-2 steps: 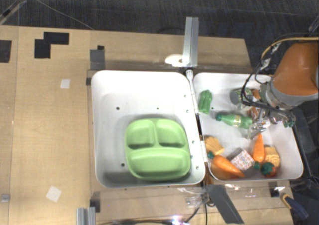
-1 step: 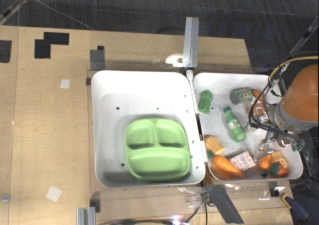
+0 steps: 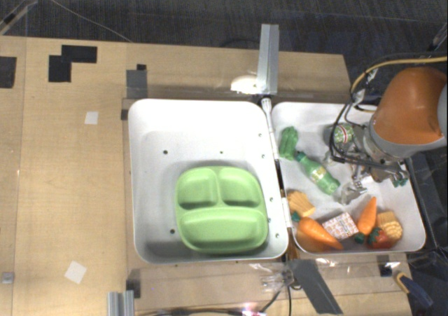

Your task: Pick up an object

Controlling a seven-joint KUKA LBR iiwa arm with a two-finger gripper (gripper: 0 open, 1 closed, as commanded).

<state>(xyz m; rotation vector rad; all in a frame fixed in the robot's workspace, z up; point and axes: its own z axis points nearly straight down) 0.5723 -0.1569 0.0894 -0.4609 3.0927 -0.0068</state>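
Several toy foods lie in the right bin (image 3: pixel 417 199). We judge the green bottle (image 3: pixel 316 172), just left of our gripper (image 3: pixel 352 189), light, stiff and slick; its round middle suits a grasp. Whether the gripper is wide or narrow, we cannot tell.

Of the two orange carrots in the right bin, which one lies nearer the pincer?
The smaller carrot, standing slantwise just below the pincer. The larger carrot lies farther left along the right bin's front wall, beside the small printed box.
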